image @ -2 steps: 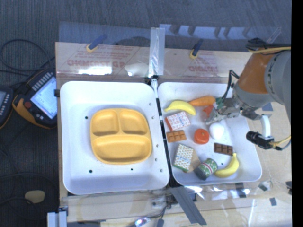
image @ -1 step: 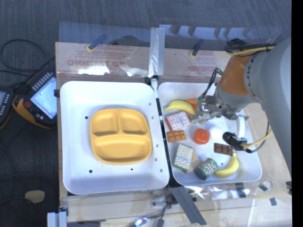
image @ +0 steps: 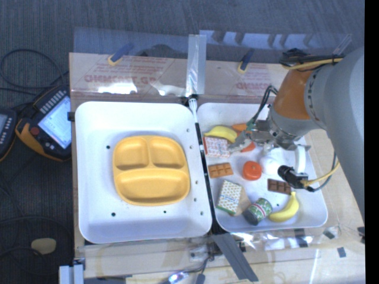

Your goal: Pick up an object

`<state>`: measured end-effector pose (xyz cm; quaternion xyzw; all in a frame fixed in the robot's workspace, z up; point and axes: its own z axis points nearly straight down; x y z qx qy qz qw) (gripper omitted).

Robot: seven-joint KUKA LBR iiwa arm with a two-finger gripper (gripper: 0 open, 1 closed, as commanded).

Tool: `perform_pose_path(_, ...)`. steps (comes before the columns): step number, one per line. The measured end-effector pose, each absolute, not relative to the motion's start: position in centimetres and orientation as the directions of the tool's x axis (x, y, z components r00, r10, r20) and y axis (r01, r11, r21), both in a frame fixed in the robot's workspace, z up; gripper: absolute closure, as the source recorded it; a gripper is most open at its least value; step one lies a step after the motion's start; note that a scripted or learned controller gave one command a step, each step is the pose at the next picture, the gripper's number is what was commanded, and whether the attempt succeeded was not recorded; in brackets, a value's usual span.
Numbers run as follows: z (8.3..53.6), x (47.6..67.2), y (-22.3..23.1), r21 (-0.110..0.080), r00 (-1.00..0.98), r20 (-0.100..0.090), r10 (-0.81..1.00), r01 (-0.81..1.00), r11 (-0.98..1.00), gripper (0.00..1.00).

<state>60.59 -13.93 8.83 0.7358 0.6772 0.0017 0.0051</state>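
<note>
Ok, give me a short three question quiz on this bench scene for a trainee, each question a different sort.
1. True or false: the yellow divided tray lies in the left bin.
2. Which sits nearest the front right corner of the right bin? A the banana, B the orange round piece, C the waffle piece.
3. Fill in: the claw hovers over the ___ bin.

Key: 1 true. 2 A. 3 right.

yellow divided tray (image: 151,169) in left bin (image: 89,158) | teach pendant (image: 50,123) on floor
</note>
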Motion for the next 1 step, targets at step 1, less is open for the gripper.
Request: perform_pose_path(1, 8.30, 66.20, -15.44, -0.045, 0.234, -0.003, 0.972, 0.971, -0.234, 0.00)
